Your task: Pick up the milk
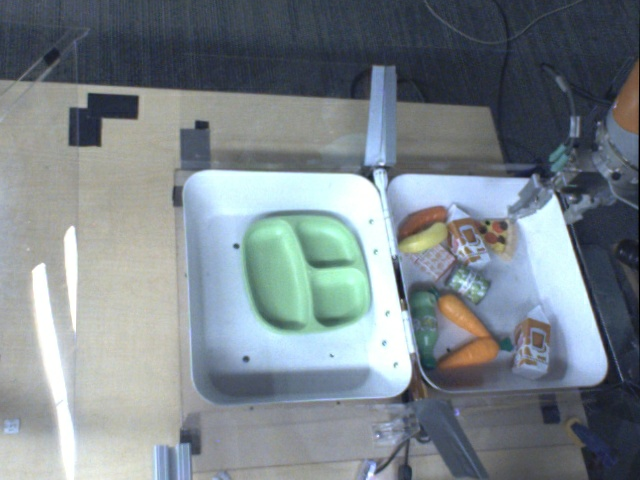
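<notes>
The milk [533, 347] carton lies in the right bin [585, 286], near its front right corner, beside two carrots [465, 333]. The tool [528, 200] hovers over that bin's far right corner; its opening cannot be told.

The arm [622, 143] is cut off by the right edge. Its end effector [527, 200] is too small and blurred to read its fingers.

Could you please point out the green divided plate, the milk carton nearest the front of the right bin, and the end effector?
green divided plate [305, 272]: camera view, on the ridge between its compartments.
milk carton [533, 344]: camera view, on its printed face.
end effector [527, 200]: camera view, at its fingertips.
</notes>
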Available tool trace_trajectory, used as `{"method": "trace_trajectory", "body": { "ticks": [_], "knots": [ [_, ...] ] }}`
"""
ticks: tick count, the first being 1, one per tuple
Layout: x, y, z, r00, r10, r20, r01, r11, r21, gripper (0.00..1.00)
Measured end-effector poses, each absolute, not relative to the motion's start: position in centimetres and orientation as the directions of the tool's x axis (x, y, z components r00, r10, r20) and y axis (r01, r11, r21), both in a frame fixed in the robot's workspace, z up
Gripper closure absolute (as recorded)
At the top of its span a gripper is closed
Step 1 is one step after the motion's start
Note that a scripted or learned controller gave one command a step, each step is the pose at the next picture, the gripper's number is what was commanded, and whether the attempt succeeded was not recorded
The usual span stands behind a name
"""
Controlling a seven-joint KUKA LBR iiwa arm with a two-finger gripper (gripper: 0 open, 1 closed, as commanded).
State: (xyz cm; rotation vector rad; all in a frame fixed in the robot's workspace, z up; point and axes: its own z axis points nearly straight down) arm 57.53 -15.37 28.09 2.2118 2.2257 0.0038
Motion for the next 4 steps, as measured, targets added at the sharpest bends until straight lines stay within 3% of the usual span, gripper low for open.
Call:
{"method": "trace_trajectory", "body": {
  "ticks": [1,2,3,4],
  "knots": [
    [57.3,-11.0,17.7,-0.115,0.993,-0.001,0.993,0.115,0.004,0.00],
    [60.3,-11.3,10.4,-0.032,0.999,-0.004,0.999,0.032,0.023,0.00],
    [60.5,-11.3,11.7,-0.032,0.999,-0.005,0.999,0.032,0.030,1.00],
    [63.2,-5.8,21.7,0.065,0.998,0.000,0.998,-0.065,0.006,1.00]
  ]
}}
